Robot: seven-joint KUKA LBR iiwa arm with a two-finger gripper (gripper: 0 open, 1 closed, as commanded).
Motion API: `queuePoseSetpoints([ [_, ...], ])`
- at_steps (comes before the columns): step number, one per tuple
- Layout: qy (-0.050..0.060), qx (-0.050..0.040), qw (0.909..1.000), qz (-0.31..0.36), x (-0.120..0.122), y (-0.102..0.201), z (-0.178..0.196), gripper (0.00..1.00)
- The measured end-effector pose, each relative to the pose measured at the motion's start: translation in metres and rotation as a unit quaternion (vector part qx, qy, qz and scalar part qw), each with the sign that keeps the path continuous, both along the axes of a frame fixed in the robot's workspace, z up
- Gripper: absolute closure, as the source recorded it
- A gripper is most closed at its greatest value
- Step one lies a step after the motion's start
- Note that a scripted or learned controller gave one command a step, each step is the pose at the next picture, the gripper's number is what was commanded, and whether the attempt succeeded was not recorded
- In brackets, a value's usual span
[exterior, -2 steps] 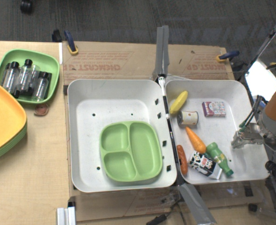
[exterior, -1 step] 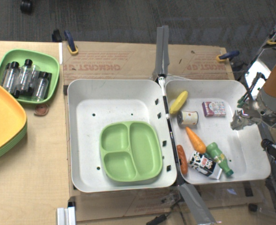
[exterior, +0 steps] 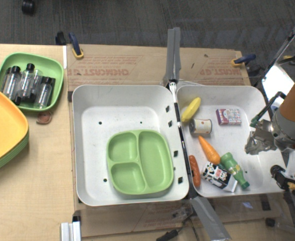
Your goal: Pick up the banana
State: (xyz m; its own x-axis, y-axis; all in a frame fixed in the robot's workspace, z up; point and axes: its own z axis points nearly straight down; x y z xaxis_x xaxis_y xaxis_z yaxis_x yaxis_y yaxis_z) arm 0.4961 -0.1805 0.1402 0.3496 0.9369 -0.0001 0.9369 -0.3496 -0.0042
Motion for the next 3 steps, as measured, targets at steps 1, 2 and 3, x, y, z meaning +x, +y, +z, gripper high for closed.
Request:
queuePoseSetpoints([
  [1,-0.001,0.0002,0.9765,0.215,-0.019,-0.026,-0.013,1.0],
  [2,-0.002,-0.0004,0.9739,0.227,0.028,-0.04,0.003,1.0],
  [3,-0.001,0.0004,0.963,0.269,-0.019,0.001,0.002,1.0],
])
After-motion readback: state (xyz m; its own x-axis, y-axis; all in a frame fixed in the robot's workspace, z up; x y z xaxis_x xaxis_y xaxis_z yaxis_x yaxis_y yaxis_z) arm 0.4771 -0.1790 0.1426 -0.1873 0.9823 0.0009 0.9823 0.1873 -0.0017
